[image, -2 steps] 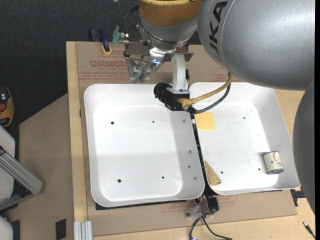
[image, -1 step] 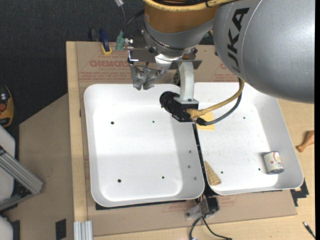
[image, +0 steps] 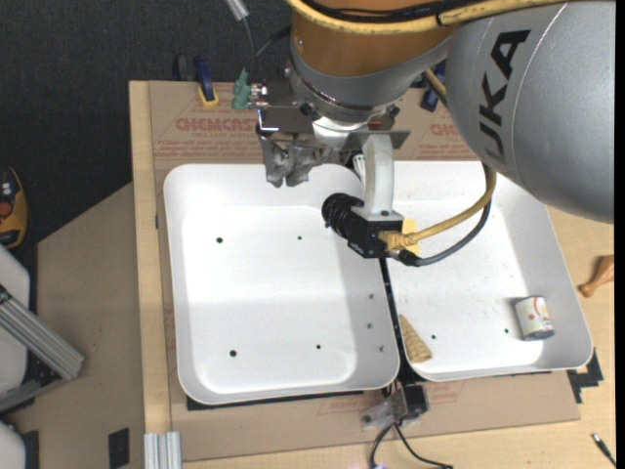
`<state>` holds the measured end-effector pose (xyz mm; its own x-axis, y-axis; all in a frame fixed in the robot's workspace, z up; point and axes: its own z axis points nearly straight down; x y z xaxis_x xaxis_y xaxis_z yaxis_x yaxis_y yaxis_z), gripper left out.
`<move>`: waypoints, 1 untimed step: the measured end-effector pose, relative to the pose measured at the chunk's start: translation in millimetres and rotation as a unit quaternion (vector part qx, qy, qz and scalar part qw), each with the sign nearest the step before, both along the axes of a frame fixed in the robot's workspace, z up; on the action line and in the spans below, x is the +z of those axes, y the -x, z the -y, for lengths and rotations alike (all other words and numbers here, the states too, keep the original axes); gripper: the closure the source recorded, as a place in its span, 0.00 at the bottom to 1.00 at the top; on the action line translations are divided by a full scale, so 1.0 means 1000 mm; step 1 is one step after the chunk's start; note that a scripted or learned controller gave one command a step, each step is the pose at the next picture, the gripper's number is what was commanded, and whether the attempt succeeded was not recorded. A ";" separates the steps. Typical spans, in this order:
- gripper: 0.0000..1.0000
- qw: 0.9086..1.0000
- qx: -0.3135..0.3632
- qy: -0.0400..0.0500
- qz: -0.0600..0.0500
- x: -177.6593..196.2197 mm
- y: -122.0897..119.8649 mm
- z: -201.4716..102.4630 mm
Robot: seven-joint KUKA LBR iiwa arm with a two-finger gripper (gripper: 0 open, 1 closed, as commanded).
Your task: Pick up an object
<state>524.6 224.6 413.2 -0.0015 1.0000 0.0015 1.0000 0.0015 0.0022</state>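
Overhead, the grey arm (image: pixel 527 76) is filling the upper right, and the large dark letters "UKA" are showing on its curved shell, with the first letter cut off. Faded red lettering reading roughly "CHEMCAS" is showing on the brown cardboard sheet (image: pixel 156 262) covering the tabletop behind the bins. The gripper (image: pixel 289 169) is hanging over the back edge of the left bin (image: pixel 264 301), and whether it is spread or pressed together is not clear from here. A black fitting (image: pixel 354 225) with a yellow cable (image: pixel 459 218) is hanging over the seam between the two bins. A small white can (image: pixel 534 317) with reddish markings, too small to read, is lying on its side near the front right corner of the right bin (image: pixel 488 281), well apart from the gripper. A tan cone-shaped piece (image: pixel 414 341) is lying at the front left of that bin, near the divider. A blue clip (image: pixel 205 79) and a green clip (image: pixel 239 91) are sitting at the back edge of the cardboard
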 end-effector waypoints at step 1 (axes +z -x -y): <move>1.00 1.000 -0.001 0.003 -0.008 -0.126 0.032 0.000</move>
<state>492.6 224.2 287.4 0.0005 1.0000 -0.0052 0.9999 -0.0005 -0.0141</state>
